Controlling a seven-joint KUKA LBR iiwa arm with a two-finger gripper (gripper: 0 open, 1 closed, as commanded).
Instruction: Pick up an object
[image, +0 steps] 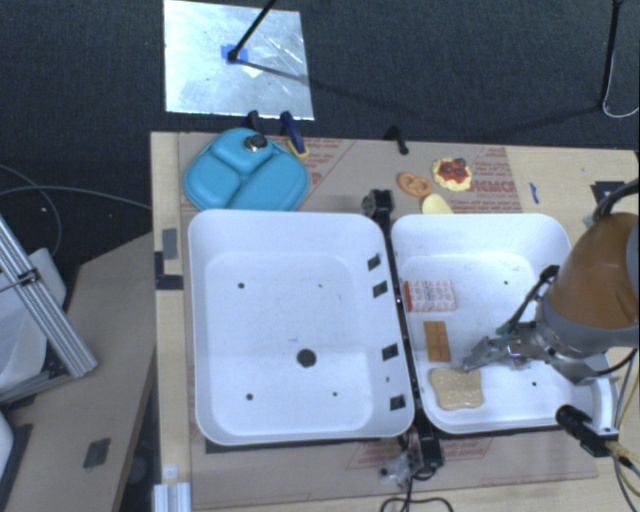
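Camera count: I have one view, fixed above the bench (330, 160).
Facing: it looks down at a slant; far edge of the bench toward the top of my picture, near edge at the bottom.
Distance: set well back; both white bins fit whole, left bin (215, 300) and right bin (500, 235), side by side across the middle.
Margins: dark carpet (80, 90) beyond the bench, a metal sheet (200, 60) at top, aluminium framing (40, 320) at left.
Arm side: the arm (600, 290) comes in from my right edge, large in frame.
Shared coverage: single view, so no overlap to log.
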